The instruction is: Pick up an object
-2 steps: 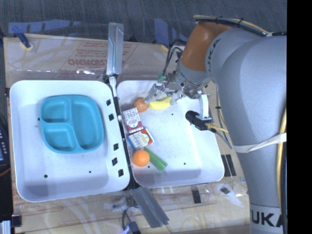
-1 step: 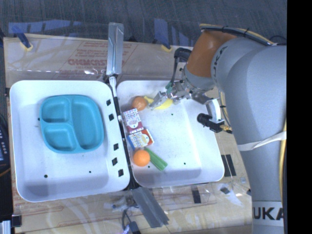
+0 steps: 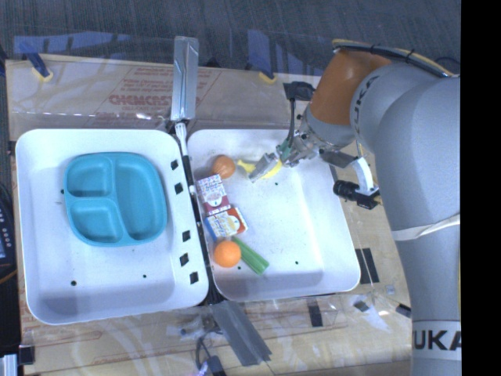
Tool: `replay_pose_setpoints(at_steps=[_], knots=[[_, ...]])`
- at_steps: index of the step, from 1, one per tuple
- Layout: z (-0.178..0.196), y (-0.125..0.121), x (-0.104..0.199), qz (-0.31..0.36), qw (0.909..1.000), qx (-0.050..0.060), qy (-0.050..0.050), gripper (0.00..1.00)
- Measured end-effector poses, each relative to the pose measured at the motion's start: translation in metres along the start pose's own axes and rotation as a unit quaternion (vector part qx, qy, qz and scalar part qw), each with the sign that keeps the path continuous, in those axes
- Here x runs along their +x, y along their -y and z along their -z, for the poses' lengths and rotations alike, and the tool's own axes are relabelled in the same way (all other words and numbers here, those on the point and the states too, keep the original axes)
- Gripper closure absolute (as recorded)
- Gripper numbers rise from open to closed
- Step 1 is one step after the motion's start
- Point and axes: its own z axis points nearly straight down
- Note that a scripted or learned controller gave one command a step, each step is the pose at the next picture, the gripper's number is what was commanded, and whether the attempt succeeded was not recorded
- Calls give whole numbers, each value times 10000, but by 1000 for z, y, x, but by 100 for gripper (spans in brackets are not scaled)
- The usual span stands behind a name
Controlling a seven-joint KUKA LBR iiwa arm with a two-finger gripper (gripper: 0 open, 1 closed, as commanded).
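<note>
Tabletop carries two white bins. Left bin (image 3: 47, 288): blue divided tray (image 3: 116, 197). Right bin (image 3: 329, 249): two oranges (image 3: 224, 167) (image 3: 227, 254), two small cartons (image 3: 212, 192) (image 3: 225, 225), green piece (image 3: 253, 258), yellow object (image 3: 268, 170). Gripper (image 3: 266, 167) down at the yellow object; jaws' state cannot be told.

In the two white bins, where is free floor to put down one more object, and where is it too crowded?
Free: the right bin floor right of the cartons, below the gripper; also the left bin floor around the blue tray, widest along its lower edge. Crowded: the right bin's left side, holding two oranges, the cartons and a green item.
</note>
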Motion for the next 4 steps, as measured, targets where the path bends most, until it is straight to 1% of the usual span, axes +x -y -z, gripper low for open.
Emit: replay_pose_setpoints(at_steps=[1,2,3,4], knots=[[-4,33,1,181,9998,1,3,0],[4,32,1,201,9998,9,2,100],[4,32,0,199,9998,10,3,0],[4,32,0,200,9998,10,3,0]])
